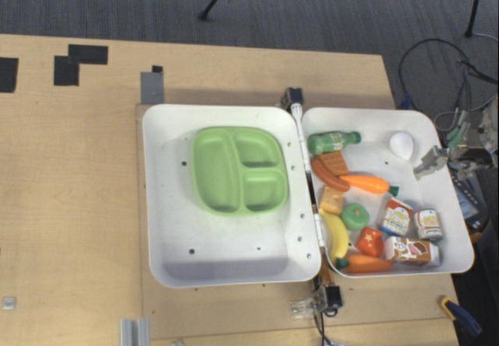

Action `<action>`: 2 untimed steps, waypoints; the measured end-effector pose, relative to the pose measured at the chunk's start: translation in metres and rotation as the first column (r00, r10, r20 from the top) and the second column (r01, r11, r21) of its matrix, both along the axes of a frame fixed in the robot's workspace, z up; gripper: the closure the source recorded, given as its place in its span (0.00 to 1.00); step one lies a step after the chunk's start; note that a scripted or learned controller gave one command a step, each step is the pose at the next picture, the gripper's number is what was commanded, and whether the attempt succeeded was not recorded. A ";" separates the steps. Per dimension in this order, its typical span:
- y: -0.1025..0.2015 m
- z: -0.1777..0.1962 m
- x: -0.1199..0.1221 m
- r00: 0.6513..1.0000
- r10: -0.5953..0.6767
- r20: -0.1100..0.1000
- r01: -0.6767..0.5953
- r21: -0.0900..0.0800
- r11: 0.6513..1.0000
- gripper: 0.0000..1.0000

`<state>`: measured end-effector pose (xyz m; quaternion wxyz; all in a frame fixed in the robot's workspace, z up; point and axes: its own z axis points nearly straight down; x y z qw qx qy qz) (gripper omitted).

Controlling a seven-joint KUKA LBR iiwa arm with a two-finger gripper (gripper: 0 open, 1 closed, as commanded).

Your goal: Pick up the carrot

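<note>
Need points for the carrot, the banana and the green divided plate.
carrot (pixel 363 182), camera view, middle of the orange body, right bin.
banana (pixel 337 233), camera view, middle of the yellow curve, by the bin's left wall.
green divided plate (pixel 209 173), camera view, floor of its large compartment, left bin.

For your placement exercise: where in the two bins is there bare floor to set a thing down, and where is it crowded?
Free: the left bin floor around the green tray, widest along its near edge. In the right bin, a patch between the white egg and carrot. Crowded: the right bin's near half, banana to cartons.
</note>
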<state>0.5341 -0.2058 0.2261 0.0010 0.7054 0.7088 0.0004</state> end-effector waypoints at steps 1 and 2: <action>0.053 -0.138 0.004 0.982 -0.191 0.003 0.191 0.001 0.982 0.00; 0.113 -0.139 0.043 0.970 -0.243 0.005 0.243 0.004 0.970 0.00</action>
